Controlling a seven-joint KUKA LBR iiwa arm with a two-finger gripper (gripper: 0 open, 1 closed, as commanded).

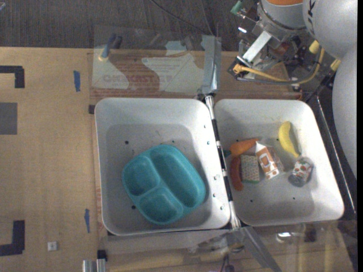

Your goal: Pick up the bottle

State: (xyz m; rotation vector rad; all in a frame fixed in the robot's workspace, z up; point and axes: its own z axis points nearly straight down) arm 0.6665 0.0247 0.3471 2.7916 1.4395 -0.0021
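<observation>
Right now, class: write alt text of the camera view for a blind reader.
A grey robot arm with an orange band hangs past the far rim of the right white bin, which holds a yellow banana, two orange pieces, a small carton, a square packet and a small patterned bottle. The left white bin holds a teal divided plate.

arm cut off top R, white speck unidentifiable

Soft, even light is falling from above. The left bin is glowing bright white, with shadows pooling faintly along its inner walls. Beyond it, a clear sheet is catching pale glare. Fine detail is looking slightly soft.
</observation>
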